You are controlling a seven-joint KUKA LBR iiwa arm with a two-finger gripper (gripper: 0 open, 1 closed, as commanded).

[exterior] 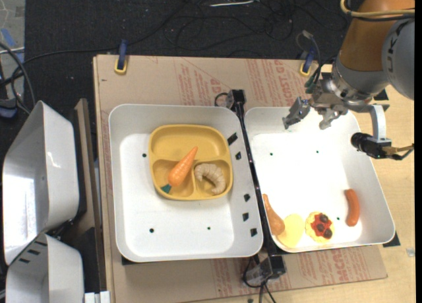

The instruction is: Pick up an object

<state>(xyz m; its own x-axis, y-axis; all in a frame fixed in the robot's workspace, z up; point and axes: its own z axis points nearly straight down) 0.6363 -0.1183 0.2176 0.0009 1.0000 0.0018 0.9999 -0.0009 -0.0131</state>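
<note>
the grey arm with its orange band (376, 11) reaches in from the 3 o'clock side and hangs over the far edge of the right bin (369, 163), toward 1 o'clock in the view. its gripper (310, 118) points down and to the left, the jaws spread wide with nothing between them; the two fingertips (291, 121) sit just above the bin's far rim.

inside the right bin, the things lie along the near edge, well apart from the gripper. a small toy sausage (353, 207) lies at about 5 o'clock in that bin, close to the right wall. a round yellow piece with red and dark spots, like a toy pizza (320, 226), sits at 6 o'clock. just beside it at 7 o'clock is a pale yellow disc (295, 230), and an orange drumstick-shaped toy (273, 216) touches or overlaps it, hard against the left wall.

the left bin (132, 183) holds a yellow divided plate (188, 138) near its middle. a toy carrot (182, 167) lies slanted across the plate's left compartment, and a pale toy shrimp (211, 177) curls in the right one.

both bins rest on a cardboard-covered counter (184, 77), with two clamps (120, 64) at its far edge.
</note>
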